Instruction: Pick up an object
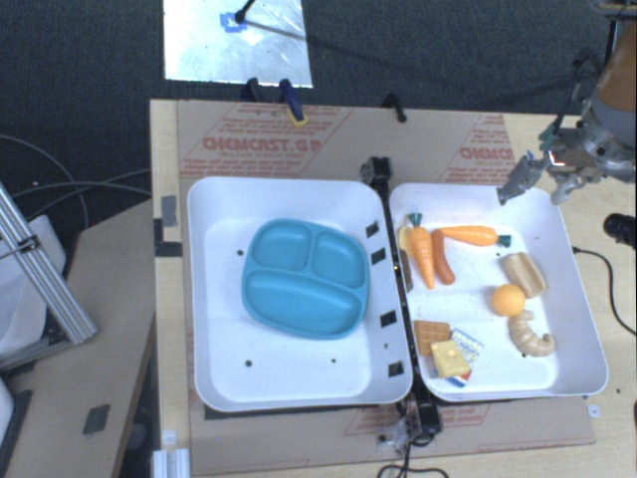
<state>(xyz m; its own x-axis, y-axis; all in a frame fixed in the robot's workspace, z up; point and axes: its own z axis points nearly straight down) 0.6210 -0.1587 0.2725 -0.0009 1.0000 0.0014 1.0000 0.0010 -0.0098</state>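
The toy food lies in the right bin (572,297), below and left of the jaws: carrots (426,255) and (468,235), a bread roll (525,273), an orange ball (509,300), a croissant (531,339), a cracker (432,335) and a yellow packet (450,358). The gripper (538,179) hovers over that bin's upper right corner, jaws spread apart, holding nothing. Further left, the other bin (214,267) carries a blue divided plate (305,276). Both bins rest on a cardboard-covered surface (328,132) over dark carpet (80,58), where a shiny sheet (236,28) lies beyond.
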